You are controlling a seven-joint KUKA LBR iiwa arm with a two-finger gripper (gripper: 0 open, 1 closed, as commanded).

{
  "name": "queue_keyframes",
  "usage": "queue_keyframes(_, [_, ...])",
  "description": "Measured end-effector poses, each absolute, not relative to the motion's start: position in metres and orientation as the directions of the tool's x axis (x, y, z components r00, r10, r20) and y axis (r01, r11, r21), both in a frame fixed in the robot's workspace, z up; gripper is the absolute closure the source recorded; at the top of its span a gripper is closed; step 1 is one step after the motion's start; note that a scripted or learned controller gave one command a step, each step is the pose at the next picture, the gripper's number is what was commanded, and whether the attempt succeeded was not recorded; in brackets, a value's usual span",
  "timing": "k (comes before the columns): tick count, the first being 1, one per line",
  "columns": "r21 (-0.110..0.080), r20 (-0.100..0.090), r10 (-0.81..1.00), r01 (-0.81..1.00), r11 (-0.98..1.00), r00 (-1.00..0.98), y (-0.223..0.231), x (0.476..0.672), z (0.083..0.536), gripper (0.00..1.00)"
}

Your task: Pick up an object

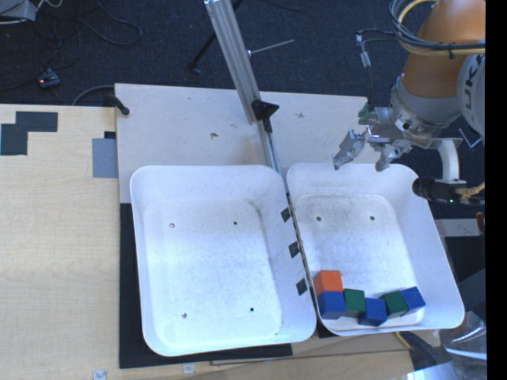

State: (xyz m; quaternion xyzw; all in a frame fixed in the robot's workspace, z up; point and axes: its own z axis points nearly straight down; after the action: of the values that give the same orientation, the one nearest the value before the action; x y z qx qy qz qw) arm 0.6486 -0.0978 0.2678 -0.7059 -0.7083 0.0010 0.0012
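Here the tool (365, 155) hangs with its fingers spread, holding nothing, over the right bin's (444, 287) far edge. The little blocks (364, 300) sit bunched in the near corner, probably light and hard. Pinch the orange block's (328, 280) flat sides.

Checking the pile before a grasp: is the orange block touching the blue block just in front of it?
Touching. The camera view shows the orange block meeting the blue block with no gap.
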Motion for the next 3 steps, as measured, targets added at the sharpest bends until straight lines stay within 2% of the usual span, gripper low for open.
queue_keyframes(1, [-0.011, 0.000, 1.000, 1.000, -0.003, 0.003, -0.121, 0.563, 0.210, 0.00])
queue_keyframes(2, [-0.010, 0.003, 1.000, 1.000, -0.004, 0.004, -0.101, 0.547, 0.156, 0.00])
queue_keyframes(3, [0.004, -0.003, 1.000, 1.000, -0.002, 0.002, -0.145, 0.565, 0.223, 0.00])
